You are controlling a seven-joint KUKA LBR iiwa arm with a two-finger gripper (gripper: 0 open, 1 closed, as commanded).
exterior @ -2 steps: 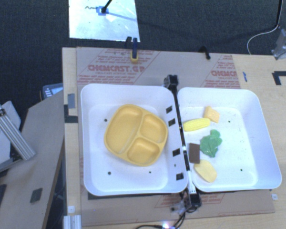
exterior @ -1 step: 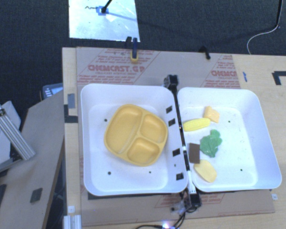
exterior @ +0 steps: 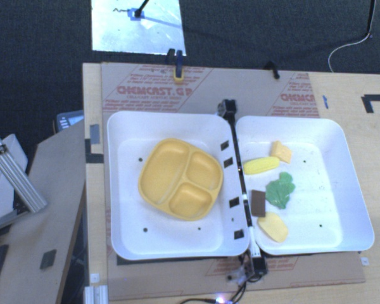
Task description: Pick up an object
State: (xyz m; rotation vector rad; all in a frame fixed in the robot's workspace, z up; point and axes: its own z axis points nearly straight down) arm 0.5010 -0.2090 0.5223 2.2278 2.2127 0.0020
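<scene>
We've got a yellow tray (exterior: pixel 180 178) lying askew in the left bin (exterior: pixel 123 124). The right bin (exterior: pixel 354 170) holds a cheese wedge (exterior: pixel 280 151), corn (exterior: pixel 260 165) just beside it, broccoli (exterior: pixel 280 190), a brown block (exterior: pixel 258 202) by the broccoli, and a yellow lump (exterior: pixel 273 227) that's too blurry to name.

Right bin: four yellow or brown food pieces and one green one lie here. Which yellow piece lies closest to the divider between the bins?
The long yellow corn-like piece; its left end almost meets the divider, unlike the wedge and oval piece.
</scene>
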